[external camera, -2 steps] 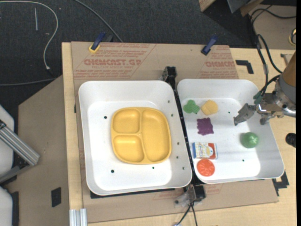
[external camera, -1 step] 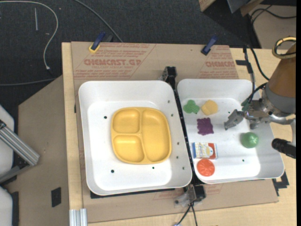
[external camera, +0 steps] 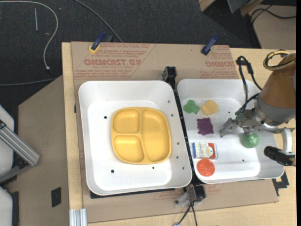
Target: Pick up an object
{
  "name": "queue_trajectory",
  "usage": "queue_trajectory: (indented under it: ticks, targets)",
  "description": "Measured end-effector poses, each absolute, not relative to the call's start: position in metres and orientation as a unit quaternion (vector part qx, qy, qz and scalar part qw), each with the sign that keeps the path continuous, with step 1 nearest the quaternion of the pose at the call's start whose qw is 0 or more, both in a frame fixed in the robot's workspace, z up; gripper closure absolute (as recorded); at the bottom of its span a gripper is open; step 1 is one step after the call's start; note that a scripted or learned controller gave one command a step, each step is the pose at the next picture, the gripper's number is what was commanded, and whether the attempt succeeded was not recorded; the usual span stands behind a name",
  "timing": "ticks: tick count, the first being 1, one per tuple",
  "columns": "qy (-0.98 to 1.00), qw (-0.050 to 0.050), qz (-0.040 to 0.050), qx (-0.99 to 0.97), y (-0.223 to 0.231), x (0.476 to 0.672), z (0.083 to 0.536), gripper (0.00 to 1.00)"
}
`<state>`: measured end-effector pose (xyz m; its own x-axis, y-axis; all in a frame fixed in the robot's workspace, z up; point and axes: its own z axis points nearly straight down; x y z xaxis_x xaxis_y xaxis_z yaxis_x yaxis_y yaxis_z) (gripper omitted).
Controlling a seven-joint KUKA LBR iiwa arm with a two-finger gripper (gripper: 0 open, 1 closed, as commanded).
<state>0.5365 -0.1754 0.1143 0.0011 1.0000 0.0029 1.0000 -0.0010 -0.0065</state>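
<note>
My gripper (external camera: 243, 127) hangs low over the right part of the right bin (external camera: 225, 87), on the grey arm with its orange band. A green round object (external camera: 249, 140) sits just under and in front of the gripper, partly covered by it. Whether it is gripped cannot be made out. Left of the gripper lie a purple piece (external camera: 204, 125), a yellow piece (external camera: 209, 108) and a green leafy piece (external camera: 191, 107). Closer to the bin's front edge are a small white carton (external camera: 203, 150) and an orange-red round object (external camera: 205, 167).
The left bin (external camera: 94, 126) holds a yellow divided plate (external camera: 141, 135). A black clamp (external camera: 169, 73) joins the bins at the back. Cables run along the right bin's far right side. Brown cardboard lies beneath both bins.
</note>
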Motion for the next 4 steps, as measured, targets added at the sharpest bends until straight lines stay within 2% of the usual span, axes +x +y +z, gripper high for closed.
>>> queue_trajectory:
  ticks: [1, 2, 3, 4]
  targets:
    - [-0.707, 0.000, -0.0008, -0.707, -0.175, 0.538, 0.129, 1.00]
    - [-0.707, -0.002, -0.0015, -0.707, -0.172, 0.531, 0.187, 1.00]
    - [-0.708, -0.002, -0.0011, -0.707, -0.172, 0.532, 0.212, 1.00]
    - [-0.709, 0.000, -0.0009, -0.705, -0.126, 0.545, 0.209, 1.00]
